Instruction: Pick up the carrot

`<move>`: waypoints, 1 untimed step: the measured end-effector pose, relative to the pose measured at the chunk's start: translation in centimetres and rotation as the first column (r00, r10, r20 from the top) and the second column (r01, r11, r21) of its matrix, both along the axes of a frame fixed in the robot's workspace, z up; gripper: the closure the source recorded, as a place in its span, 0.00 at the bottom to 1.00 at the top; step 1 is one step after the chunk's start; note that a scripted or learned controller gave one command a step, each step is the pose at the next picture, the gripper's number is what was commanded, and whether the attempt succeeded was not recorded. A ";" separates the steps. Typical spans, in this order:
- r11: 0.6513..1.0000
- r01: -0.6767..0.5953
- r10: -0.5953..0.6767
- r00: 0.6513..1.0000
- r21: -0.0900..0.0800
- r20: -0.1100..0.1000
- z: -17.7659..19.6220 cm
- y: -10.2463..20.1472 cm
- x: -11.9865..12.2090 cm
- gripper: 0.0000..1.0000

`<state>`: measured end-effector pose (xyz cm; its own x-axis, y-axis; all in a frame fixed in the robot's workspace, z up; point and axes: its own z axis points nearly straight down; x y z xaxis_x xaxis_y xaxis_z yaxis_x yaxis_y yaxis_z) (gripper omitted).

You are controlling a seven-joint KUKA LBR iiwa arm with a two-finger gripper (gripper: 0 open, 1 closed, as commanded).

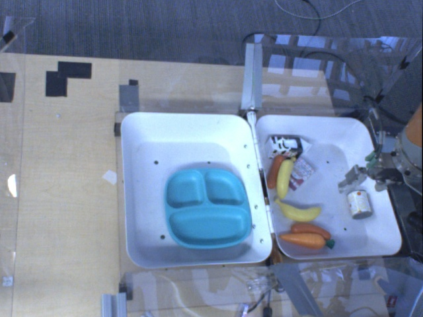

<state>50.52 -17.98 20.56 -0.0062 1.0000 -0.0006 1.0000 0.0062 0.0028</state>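
I can read no text anywhere: the small white can (359, 203) and the packet (303, 173) in my right bin (380, 246) carry printing (too small and blurred to make out).

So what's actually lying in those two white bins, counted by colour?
Orange: 3, carrot, a second orange piece, a third
Yellow: 2, banana, another
Blue: 1, divided plate
White: 2, small can, packet
Black-and-white: 1, item
Total: 9

A blue tray (208, 208) sat in the left bin (142, 177). Two bananas (299, 211) and a small can (359, 203) lay in the right bin (380, 243).
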 end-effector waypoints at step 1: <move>1.000 -0.021 0.021 1.000 0.001 0.000 -8.0 9.8 -1.7 0.00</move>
